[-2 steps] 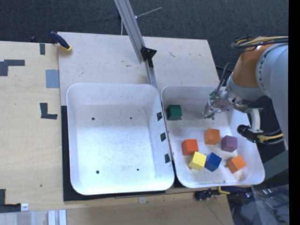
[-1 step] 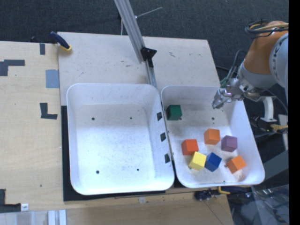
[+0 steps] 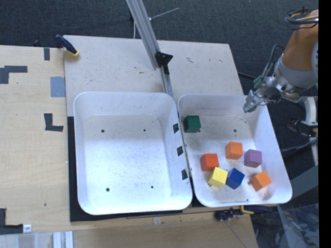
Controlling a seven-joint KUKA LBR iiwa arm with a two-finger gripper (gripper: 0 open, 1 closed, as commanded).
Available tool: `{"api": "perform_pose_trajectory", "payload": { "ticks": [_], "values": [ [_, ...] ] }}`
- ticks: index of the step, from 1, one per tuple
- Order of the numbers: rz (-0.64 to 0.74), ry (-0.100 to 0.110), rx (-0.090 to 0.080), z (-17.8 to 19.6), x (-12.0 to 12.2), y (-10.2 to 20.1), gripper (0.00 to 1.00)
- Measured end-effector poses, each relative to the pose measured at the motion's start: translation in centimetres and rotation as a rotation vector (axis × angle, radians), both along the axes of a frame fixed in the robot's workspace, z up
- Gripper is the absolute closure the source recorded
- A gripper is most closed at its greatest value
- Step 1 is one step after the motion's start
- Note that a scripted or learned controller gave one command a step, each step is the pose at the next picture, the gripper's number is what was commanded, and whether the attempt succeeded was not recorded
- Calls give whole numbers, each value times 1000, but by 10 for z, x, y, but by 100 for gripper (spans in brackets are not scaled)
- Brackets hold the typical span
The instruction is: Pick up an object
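Note:
Several small cubes lie in the right bin (image 3: 269, 138). A green cube (image 3: 192, 123) sits alone near the bin's upper left. Lower down cluster a red-orange cube (image 3: 209, 161), an orange cube (image 3: 234, 150), a purple cube (image 3: 252, 158), a yellow cube (image 3: 217, 177), a blue cube (image 3: 235, 178) and another orange cube (image 3: 260, 180). My gripper (image 3: 250, 103) hovers over the bin's upper right corner, well apart from every cube, with nothing seen between its fingers.
The left bin (image 3: 83, 138) stands beside the right one. A slanted metal rail (image 3: 147, 32) with a black clamp runs down to the divide between the bins. A blue and yellow tool (image 3: 67, 45) lies at the bench's upper left.

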State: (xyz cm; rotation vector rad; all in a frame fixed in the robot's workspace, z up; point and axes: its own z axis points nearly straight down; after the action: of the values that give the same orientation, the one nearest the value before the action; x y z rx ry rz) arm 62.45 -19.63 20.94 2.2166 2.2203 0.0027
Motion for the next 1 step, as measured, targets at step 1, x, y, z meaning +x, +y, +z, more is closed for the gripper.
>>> {"api": "perform_pose_trajectory", "payload": {
  "ticks": [1],
  "values": [
    [0,0,0,43,0,2,100]
  ]
}}
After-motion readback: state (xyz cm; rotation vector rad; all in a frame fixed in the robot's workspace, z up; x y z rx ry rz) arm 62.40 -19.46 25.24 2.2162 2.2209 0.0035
